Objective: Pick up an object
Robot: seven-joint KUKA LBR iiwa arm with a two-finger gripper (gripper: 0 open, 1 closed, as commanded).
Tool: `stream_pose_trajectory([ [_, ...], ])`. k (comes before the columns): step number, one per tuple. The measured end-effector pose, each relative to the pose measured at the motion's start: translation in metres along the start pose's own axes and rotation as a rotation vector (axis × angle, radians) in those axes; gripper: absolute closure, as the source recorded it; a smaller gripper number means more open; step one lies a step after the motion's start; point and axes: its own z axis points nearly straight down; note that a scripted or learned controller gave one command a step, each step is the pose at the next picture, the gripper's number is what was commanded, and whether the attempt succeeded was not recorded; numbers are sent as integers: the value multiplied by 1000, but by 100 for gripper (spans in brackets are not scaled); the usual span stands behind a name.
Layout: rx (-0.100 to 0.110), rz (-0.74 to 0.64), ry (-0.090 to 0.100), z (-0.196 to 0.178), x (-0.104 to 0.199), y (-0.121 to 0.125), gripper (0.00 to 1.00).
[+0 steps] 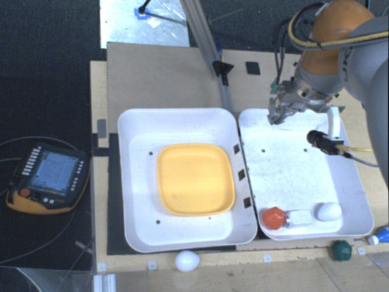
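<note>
Landmark = right bin (pixel 285 163), i.e. the one the arm reaches over.

Gripper (pixel 276 115) hangs over that bin's far-left corner, nothing seen betw its tips. How far apart the tips stand: can't tell, too small and dark from this angle.

Candidates to pick, all along the bin's near edge, well apart from the gripper:
- orange-red ball (pixel 273 218), near-left corner. Looks round, prob light, maybe rubbery or plastic. Rolls easily, so grip across its widest part, straight down.
- white block (pixel 299 218), touching or just beside the ball on its right. Flat sides, prob stiff, likely easiest to pinch across the short width, but the ball crowds one end.
- white egg-shaped thing (pixel 329 212), further right, standing clear. Smooth, prob slippery; take it across the narrow axis.

Counts: 3 loose things inside right bin. 2 bins in all. Left bin (pixel 137 163) holds 1 yellow tray (pixel 196 178), wide and shallow, prob too broad for the jaws except at a rim. Outside, in front of the right bin: 1 dark green ball (pixel 341 250) by its near-right corner; 1 more white egg (pixel 187 260) further left, on the bench.
</note>
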Motion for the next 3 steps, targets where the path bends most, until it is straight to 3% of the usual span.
stream_pose_trajectory([
  [2, -1, 1, 0, -23, 99, 23, 100],
  [3, 0, 1, -1, -16, 148, 32, 100],
])
